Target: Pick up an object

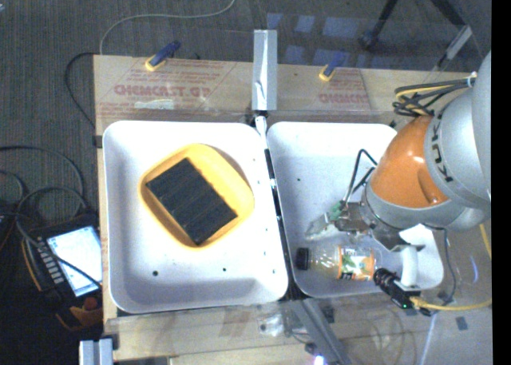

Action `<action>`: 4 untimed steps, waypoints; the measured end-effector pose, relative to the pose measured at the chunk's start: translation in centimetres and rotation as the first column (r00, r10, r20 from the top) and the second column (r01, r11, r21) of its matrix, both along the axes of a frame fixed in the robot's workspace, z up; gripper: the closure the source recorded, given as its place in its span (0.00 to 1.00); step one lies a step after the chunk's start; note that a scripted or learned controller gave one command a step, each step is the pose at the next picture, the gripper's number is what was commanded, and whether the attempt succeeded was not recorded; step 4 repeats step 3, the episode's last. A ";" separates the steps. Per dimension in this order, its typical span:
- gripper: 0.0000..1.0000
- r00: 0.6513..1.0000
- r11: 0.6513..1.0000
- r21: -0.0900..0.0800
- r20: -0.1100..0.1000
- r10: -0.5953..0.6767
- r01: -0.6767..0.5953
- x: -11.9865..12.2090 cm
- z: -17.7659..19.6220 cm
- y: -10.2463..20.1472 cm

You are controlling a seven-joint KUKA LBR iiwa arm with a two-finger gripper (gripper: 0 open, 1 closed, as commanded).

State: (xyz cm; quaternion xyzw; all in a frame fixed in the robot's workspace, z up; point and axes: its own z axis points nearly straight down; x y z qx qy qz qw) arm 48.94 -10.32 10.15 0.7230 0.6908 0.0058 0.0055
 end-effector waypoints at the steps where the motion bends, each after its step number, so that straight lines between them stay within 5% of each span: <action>1: 0.00 1.000 1.000 -0.001 -0.018 -0.007 0.007 -0.6 0.7 -6.3; 2: 0.00 1.000 1.000 -0.001 -0.018 -0.006 0.006 -0.6 0.7 -6.3; 3: 0.00 0.967 0.967 -0.002 -0.001 -0.254 0.254 8.9 -1.0 -7.0; 4: 0.00 0.967 0.967 -0.002 -0.001 -0.254 0.254 8.9 -1.0 -7.0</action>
